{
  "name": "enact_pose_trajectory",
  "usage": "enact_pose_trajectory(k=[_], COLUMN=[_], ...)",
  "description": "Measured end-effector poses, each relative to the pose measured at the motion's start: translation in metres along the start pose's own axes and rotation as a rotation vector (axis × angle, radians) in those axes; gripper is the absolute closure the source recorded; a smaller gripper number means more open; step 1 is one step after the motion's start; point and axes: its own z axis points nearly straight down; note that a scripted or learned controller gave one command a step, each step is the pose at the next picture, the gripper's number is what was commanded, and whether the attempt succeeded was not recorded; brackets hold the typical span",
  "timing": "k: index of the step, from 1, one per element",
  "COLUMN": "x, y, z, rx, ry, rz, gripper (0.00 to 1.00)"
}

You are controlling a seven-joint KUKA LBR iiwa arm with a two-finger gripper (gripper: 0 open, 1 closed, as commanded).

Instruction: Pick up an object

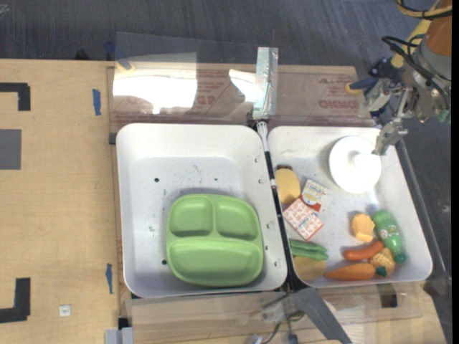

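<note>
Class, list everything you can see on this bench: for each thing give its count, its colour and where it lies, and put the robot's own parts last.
bins: 2, white, side by side on the bench
divided tray: 1, green, left bin, near its front
round dish: 1, white, right bin, toward the back
yellow block: 1, right bin, against the left wall
small cartons: 2, white with red print, right bin, middle
pea pod: 1, green, right bin, front left
carrot: 1, orange, right bin, front
green bottle: 1, right bin, right side
orange piece: 1, left of the bottle
arm: 1, grey and orange, top right
gripper: 1, over the right bin's back right corner
</note>
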Motion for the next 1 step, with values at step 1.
enact_pose_trajectory(k=[1], x=[0.0266], y=[-0.0026], z=[0.1356], rx=[-0.002], ry=[0.009], rz=[0.282], gripper=[0.0])
